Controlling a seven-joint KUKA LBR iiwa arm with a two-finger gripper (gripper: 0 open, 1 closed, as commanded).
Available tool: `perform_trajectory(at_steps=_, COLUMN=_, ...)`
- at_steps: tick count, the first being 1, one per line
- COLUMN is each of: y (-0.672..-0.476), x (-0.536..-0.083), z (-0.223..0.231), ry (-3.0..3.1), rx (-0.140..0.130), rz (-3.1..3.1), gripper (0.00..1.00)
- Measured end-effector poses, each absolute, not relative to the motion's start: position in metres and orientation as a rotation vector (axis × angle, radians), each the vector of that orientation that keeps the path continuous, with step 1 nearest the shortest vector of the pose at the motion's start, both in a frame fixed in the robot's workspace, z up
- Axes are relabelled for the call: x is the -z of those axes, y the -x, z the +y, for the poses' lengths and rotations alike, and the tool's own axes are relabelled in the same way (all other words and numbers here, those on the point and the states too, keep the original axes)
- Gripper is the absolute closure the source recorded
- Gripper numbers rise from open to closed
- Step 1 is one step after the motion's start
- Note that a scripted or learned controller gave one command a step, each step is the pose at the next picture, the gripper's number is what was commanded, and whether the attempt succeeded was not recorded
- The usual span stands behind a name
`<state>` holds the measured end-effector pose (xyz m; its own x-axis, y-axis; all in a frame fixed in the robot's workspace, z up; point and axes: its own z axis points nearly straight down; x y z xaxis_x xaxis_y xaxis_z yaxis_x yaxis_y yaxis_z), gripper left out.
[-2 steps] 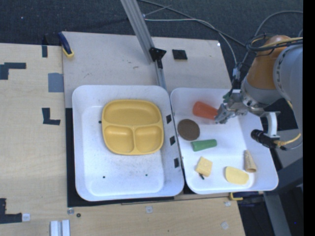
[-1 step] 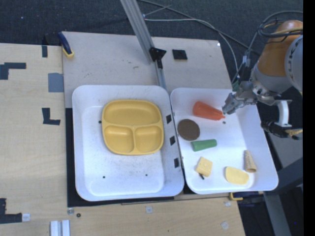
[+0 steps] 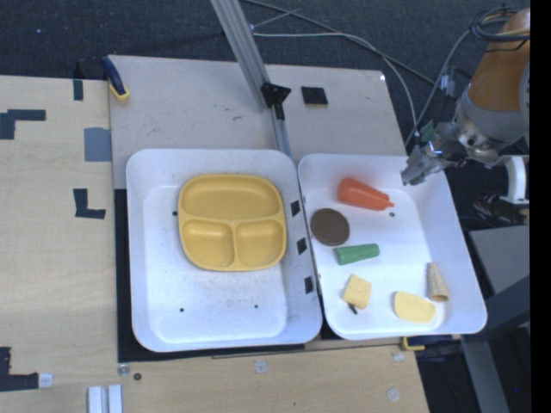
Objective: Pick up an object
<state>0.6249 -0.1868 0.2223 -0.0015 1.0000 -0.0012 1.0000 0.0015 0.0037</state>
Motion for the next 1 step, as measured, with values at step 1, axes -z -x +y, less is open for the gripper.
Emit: perform_trajectory(at_steps=1, y=-0.6098, x=-0.2323, z=-0.1349, ry=-2.217, rx=-0.001, rz=2.228, gripper=1.00)
